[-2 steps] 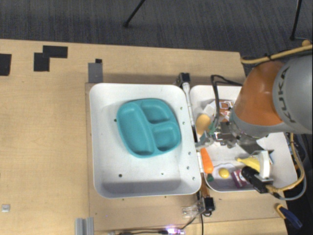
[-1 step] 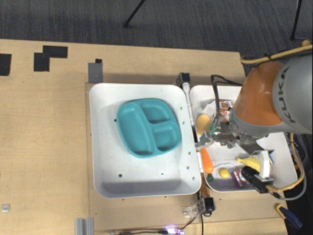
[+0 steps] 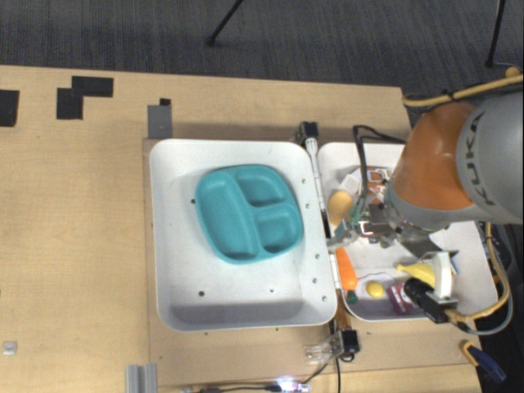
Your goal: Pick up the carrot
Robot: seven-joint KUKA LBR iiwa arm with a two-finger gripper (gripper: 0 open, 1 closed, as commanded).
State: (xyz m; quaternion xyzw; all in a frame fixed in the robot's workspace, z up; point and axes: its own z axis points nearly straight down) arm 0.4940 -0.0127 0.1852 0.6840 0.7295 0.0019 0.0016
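Against the right bin's point(image 3: 471, 240) left wall lies the carrot point(image 3: 346, 270), pointing lengthwise along that wall, toward its near end. Just above it hangs the gripper point(image 3: 366, 226); whether it is wide or narrow I cannot tell, since the wrist hides it. A small yellow piece point(image 3: 374, 289) sits just right of the carrot, a pale egg-like thing point(image 3: 339, 206) beyond it. A good grasp would probably straddle the carrot across its width, clear of wall and yellow piece.
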